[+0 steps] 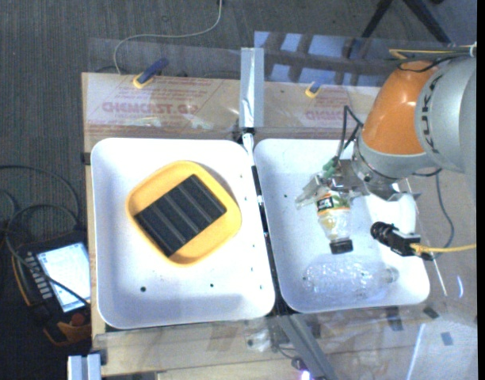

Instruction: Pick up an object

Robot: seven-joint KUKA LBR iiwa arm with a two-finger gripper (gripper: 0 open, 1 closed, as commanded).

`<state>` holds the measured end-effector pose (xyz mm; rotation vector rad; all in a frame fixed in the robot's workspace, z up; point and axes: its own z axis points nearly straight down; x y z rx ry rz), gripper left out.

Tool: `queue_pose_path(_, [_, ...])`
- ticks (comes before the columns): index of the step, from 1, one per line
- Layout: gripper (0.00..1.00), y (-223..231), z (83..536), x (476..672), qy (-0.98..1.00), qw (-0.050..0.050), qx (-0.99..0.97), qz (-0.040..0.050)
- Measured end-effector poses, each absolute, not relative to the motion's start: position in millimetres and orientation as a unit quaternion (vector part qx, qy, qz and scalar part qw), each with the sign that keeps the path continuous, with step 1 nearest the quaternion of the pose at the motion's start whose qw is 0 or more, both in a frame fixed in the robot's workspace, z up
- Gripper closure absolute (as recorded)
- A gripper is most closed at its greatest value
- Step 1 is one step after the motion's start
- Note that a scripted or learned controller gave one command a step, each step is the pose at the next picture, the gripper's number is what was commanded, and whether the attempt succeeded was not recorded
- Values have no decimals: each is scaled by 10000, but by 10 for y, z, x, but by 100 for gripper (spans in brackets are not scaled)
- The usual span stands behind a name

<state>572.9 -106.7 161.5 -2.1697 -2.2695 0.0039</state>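
Observation:
My gripper (328, 187) hangs over the middle of the right bin (284, 212), under the orange-banded wrist. A small clear bottle (335, 218) with a dark label and a black cap lies directly below it, cap pointing to the bin's front. The bottle's far end meets the gripper, and the wrist hides whether it is gripped. A clear crumpled plastic bottle (347, 279) lies along the front of the right bin. In the left bin (116, 275) rests a yellow rounded object (185, 210) with a black ribbed top.
A metal divider post (251, 85) stands at the back between the two bins. Cardboard sheets (155, 105) with clips line the bench behind them. A device with a screen (56, 271) and cables lies on the floor at the left.

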Motion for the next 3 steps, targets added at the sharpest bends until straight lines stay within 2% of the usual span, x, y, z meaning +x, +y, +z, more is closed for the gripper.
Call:
queue_pose_path(1, [0, -1373, 909, 6269, -6924, -48, -7215, -43])
queue_pose_path(2, [0, -1617, 910, 6231, -7413, -55, -6712, -29])
queue_pose_path(3, [100, -1606, 996, 6231, -7415, -46, -6709, -32])
